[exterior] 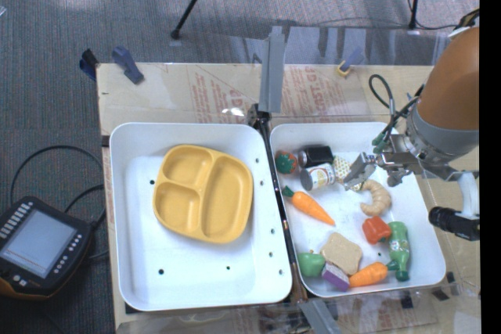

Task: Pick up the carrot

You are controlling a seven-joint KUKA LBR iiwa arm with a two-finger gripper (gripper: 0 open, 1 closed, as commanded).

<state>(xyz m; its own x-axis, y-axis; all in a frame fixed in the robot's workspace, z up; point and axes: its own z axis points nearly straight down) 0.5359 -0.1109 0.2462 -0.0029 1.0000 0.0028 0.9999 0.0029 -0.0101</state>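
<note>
The right bin (434,266) is crowded. The gripper (362,171) hangs open and empty over its middle, above a small can (318,178). The carrot (311,206) lies just left-below; a descent here would likely hit the can instead.

— How's the light?

— Even and fairly bright, diffuse from above. The two white bins, left bin (133,262) at seven o'clock and right bin (427,242) at four, come out near blown, with a small glare spot between them toward twelve.

— Shadows?

— Soft ones. The yellow divided plate (205,193) casts a faint edge toward six. Pale streaks lie across the grey carpet (94,4) at eleven.

— Sharpness?

— Middling, grainy. The orange band (460,78) at three o'clock is soft, and the small toys in the right bin lack fine detail.
</note>
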